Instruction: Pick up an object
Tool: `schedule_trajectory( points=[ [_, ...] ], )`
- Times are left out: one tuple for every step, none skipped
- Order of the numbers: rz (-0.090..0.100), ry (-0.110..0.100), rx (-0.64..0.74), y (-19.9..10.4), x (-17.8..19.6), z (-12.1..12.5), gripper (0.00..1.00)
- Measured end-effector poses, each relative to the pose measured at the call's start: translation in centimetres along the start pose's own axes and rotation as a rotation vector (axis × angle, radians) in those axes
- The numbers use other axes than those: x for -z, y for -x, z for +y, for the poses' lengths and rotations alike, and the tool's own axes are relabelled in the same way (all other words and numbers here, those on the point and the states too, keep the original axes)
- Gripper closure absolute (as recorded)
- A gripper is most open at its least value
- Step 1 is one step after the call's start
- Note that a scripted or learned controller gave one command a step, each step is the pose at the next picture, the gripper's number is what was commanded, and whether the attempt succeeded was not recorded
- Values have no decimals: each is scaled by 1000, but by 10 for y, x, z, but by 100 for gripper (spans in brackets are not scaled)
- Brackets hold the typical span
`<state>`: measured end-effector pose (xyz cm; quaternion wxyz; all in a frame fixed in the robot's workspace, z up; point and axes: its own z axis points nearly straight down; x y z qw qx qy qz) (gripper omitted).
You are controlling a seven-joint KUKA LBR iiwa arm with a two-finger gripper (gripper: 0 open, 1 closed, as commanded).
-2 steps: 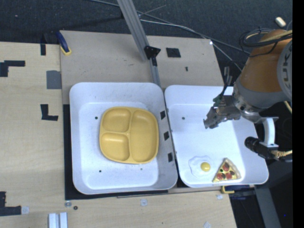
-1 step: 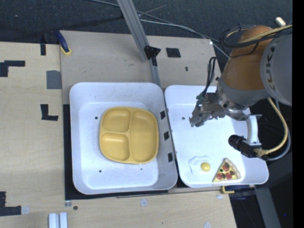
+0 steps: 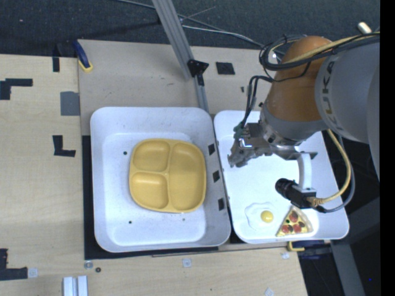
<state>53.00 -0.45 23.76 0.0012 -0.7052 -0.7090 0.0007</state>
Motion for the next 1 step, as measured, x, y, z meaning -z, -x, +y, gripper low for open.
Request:
schedule_trajectory(
  points=[
    [0,1,2,-55,-2,11,100]
  ],
)
